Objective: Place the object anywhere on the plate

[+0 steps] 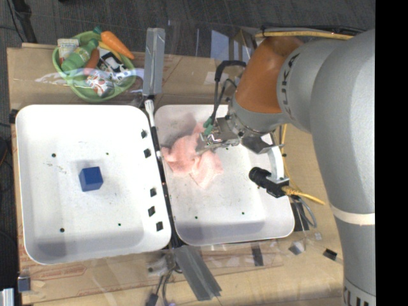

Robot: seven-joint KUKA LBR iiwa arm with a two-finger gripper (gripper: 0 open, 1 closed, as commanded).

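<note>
Camera view: my claw [205,142] sits low in the right bin [268,218], tips touching the pink plate [191,157]; open or clenched, can't tell. Blue cube [91,178], the obj, lies well off to the claw's left in the left bin [38,171]. Green bowl [95,65] w/ toys stands on the desk [191,72] beyond both bins.

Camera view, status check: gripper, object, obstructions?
Gripper low over right bin, fingers unreadable. Pink object beneath it. Blue cube alone in left bin.
</note>
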